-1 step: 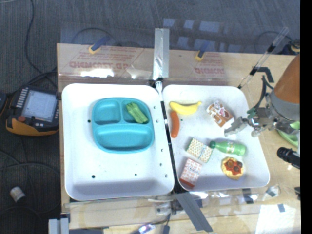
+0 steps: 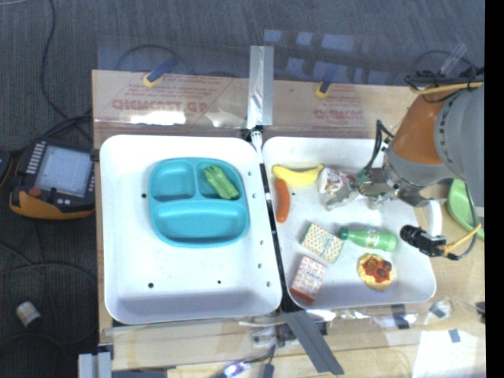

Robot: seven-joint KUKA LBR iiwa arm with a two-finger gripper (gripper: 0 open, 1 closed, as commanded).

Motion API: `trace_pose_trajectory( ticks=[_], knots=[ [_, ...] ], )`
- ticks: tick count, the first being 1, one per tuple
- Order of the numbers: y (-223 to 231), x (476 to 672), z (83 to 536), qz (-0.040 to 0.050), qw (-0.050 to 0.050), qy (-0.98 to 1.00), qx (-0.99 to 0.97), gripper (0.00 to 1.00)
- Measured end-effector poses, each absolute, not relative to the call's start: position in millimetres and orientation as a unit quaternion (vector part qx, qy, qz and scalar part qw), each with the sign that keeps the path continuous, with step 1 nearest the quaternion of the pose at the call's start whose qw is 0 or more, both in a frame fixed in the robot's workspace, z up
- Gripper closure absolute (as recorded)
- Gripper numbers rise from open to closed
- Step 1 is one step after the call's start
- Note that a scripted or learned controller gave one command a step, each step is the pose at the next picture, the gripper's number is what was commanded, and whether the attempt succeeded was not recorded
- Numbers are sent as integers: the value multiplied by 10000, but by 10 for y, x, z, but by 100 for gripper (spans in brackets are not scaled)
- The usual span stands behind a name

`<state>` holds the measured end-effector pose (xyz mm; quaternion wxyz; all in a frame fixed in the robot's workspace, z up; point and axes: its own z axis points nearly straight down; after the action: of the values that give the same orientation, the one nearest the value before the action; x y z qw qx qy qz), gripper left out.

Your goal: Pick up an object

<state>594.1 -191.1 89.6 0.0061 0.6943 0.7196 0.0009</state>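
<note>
The right bin (image 2: 409, 290) holds a yellow banana (image 2: 298, 176), an orange carrot (image 2: 282, 199), a white and red crumpled packet (image 2: 336, 182), a green bottle (image 2: 368, 239) lying on its side, a checkered box (image 2: 321, 242), a pink box (image 2: 309, 276) and a small pizza (image 2: 376, 271). My gripper (image 2: 364, 189) is low in the bin's upper right part, right beside the crumpled packet and above the green bottle. Whether it touches the packet is unclear. The grey arm with its orange band (image 2: 417, 136) comes in from the right.
The left bin (image 2: 157, 290) holds a blue divided tray (image 2: 197, 211) with a green pickle (image 2: 220, 182) in its upper right compartment. A black cable part (image 2: 421, 240) hangs off the arm over the right bin's edge. A handheld pendant (image 2: 51, 179) lies on the floor at left.
</note>
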Motion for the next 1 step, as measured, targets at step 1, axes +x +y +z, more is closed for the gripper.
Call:
trace_pose_trajectory(
  ticks=[1],
  knots=[
    [-1372, 5816, 2192, -12, 0, 7102, 7040, 0]
  ],
)
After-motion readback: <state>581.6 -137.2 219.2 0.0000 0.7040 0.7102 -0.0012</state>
